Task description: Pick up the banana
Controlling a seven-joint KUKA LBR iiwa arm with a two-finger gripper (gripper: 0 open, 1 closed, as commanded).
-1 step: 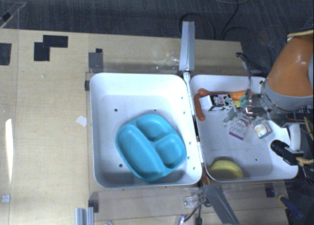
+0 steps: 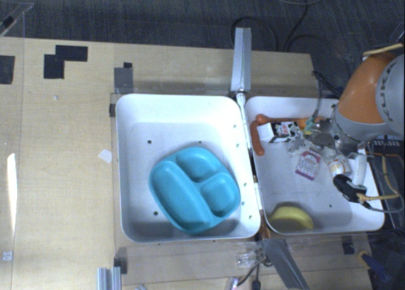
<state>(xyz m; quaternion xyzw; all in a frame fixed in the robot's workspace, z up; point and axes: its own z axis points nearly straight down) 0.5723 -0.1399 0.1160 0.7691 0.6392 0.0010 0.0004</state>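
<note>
- Firstly, the desk (image 2: 63,156) across the left of the frame is pale, matt wood grain, with black tape shapes in its upper left.
- Next, the left bin (image 2: 130,156) is shallow, white, smooth plastic with rounded corners. A glossy blue plate (image 2: 193,187) lies tilted in its lower middle, moulded into three compartments.
- Then the right bin (image 2: 345,214) is of the same make. An orange curved handle (image 2: 255,135) lies along its upper left wall.
- The banana (image 2: 291,217) lies flat in the lower left corner of the right bin, close to the bin's lower wall. It is well apart from the other things. It is yellow, short and curved, with dull skin.
- By my judgement it is light and soft under a fairly firm peel. It would bruise if squeezed hard and roll little. The best hold looks to be across the thick middle, crosswise to its curve, since the wall crowds its lower side.
- A small printed packet (image 2: 285,130) and a crinkly clear wrapper (image 2: 308,165) with a pink patch lie in the upper middle of that bin. Both look thin and flimsy.
- Lastly, the hand (image 2: 321,135) hovers over those packets at upper right, under the grey arm (image 2: 392,102) with its orange band. I cannot tell whether it is released or clenched. It is far from the banana.
</note>
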